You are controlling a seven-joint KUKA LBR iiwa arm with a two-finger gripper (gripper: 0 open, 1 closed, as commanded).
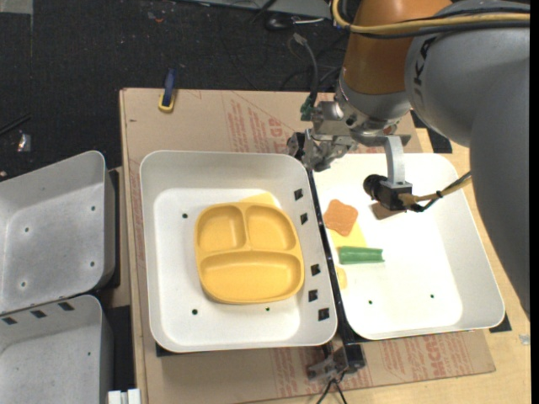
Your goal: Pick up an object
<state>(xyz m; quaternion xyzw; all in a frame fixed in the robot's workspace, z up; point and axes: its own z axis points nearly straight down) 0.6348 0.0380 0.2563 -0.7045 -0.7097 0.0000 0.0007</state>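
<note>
In the right bin (438, 301) an orange flat piece (341, 217) lies near the left wall. Just below it a green oblong piece (360, 256) rests on a pale yellow piece (354, 238). A yellow divided tray (250, 253) lies in the left bin (168, 310). My gripper (318, 151) hangs over the far end of the wall between the two bins, above and to the left of the orange piece and apart from it. Nothing shows in its grasp.
The grey arm with its orange band (383, 32) covers the far right corner of the right bin. A black part (388, 194) with a cable hangs off the wrist over that bin. A blue clip (168, 91) lies on the cardboard at the back left. Grey lids (50, 225) stand left of the bench.
</note>
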